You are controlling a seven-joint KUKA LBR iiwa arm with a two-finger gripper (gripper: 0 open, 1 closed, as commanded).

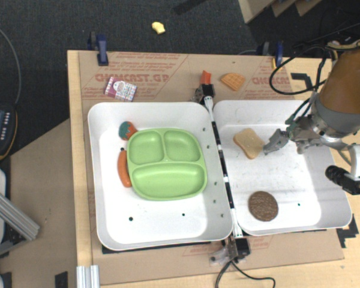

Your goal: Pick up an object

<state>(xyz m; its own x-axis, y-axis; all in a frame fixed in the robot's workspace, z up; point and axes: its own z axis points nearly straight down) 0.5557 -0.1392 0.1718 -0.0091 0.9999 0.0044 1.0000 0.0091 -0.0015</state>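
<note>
Your end effector point(286, 138) hangs low over the right bin point(324, 221), reaching in from the right side; whether it is spread or pressed together you cannot tell from this view. Just to its left lies a tan bread slice point(248, 143), near it, and contact between them is not clear. Lower in the same bin you see a round brown patty point(263, 206), well apart from the arm.

In the left bin point(108, 221) a green divided plate point(166, 163) takes the middle. An orange sausage point(124, 167) lies along its left edge, and a small red and teal item point(127, 129) sits at its upper left corner.

On the tabletop point(84, 179) behind the bins you find a waffle-like cracker point(232, 81) and a small purple and white packet point(120, 89). A yellow piece point(159, 27) lies on the dark floor.

The grey arm bends down from the right, with its orange band point(347, 83) above the wrist.

Red printing runs across the tabletop; you cannot read it surely.
</note>
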